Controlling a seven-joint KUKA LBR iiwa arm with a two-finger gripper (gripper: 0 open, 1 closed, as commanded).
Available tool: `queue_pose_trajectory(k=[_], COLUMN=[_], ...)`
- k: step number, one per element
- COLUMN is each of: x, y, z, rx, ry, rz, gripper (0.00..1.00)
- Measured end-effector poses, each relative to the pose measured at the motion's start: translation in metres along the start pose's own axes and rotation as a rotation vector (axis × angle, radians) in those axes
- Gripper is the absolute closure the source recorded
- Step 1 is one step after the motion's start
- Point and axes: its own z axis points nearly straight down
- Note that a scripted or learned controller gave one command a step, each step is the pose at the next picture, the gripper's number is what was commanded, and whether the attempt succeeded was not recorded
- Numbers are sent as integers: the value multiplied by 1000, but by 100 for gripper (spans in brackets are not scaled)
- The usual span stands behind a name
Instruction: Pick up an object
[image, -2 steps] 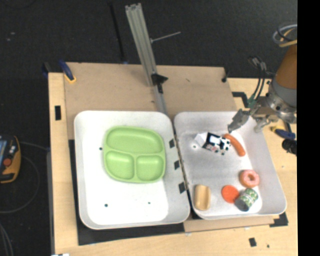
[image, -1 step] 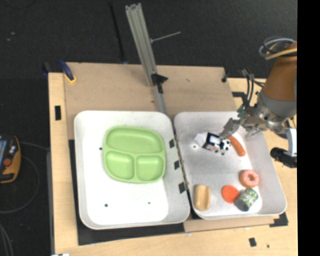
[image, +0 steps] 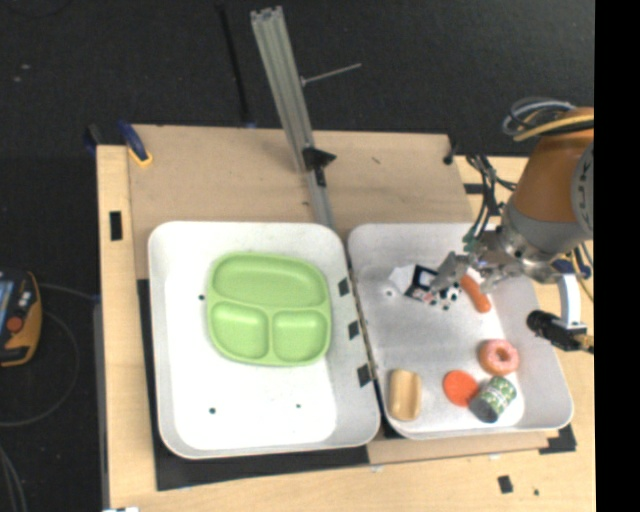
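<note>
My gripper (image: 438, 290) hangs low over the upper middle of the right bin (image: 400, 245), reaching in from the right. Just right of it, an orange carrot-shaped piece (image: 478, 294) lies on the bin floor, close beside the gripper; whether they touch I cannot tell. In the bin's lower right sit a pink donut (image: 498, 356), an orange-red round piece (image: 459, 386) and a green can (image: 494, 398). A tan bread-like piece (image: 403, 394) lies near the bin's lower left corner.
The left bin (image: 180, 400) holds a green divided plate (image: 269, 308) in its upper half. A grey metal post (image: 290, 110) rises behind the seam between the bins. The wooden bench (image: 220, 170) surrounds both bins.
</note>
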Motion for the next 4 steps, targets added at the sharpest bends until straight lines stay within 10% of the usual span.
queue_pose_trajectory(k=[1,2,4], x=[-3,-4,-3], y=[3,5,13], z=[62,47,-63], rx=[1,-7,-9], ry=[1,-1,-1], rz=[2,3,-2], gripper=[0,100,100])
